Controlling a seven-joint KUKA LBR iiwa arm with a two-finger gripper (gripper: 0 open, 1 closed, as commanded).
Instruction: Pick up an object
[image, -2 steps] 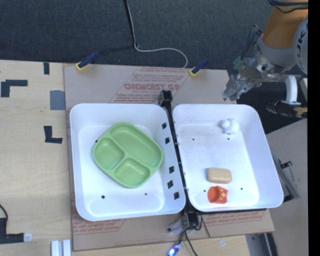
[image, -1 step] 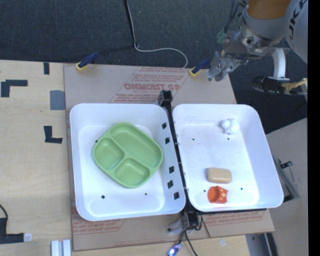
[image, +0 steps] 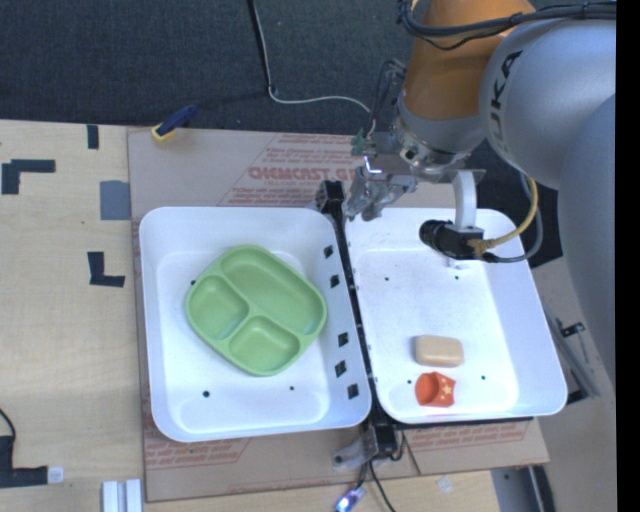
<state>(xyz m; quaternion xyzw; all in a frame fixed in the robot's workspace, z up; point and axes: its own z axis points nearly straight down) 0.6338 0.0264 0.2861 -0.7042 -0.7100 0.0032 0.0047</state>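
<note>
Gripper (image: 372, 195) hangs at the far edge of the right bin (image: 510, 300), close to the divider where the two bins meet. Its metal parts are small and cluttered from this slanted angle, and I cannot tell how its jaws stand. Nothing shows between them. Above it sits the arm (image: 520, 70), its orange band just over the wrist and the grey body filling the upper right corner. A black cable part (image: 450, 238) with a yellow-tipped lead hangs off the wrist over the far side of the right bin.

Two objects lie in the right bin, both toward its near edge and well apart from the gripper. One is a pale tan block (image: 439, 350), rounded and lying flat. Just beside it, nearer the camera, is a smaller red-orange object (image: 435, 389), crumpled or irregular in outline; the two are close, and I cannot tell if they touch.

In the left bin (image: 160, 300) lies a green tray (image: 256, 309) with three compartments, set at a slant to the bin's sides and roughly in the middle.

Both bins rest on a sheet of cardboard (image: 200, 165) with red printing along its far side. Beyond that, a thin white cable (image: 300, 98) crosses dark fabric, and a blue and yellow clip (image: 173, 121) sits at the cardboard's far left corner. Black tape marks (image: 100, 268) dot the wooden bench (image: 60, 350) to the left.
</note>
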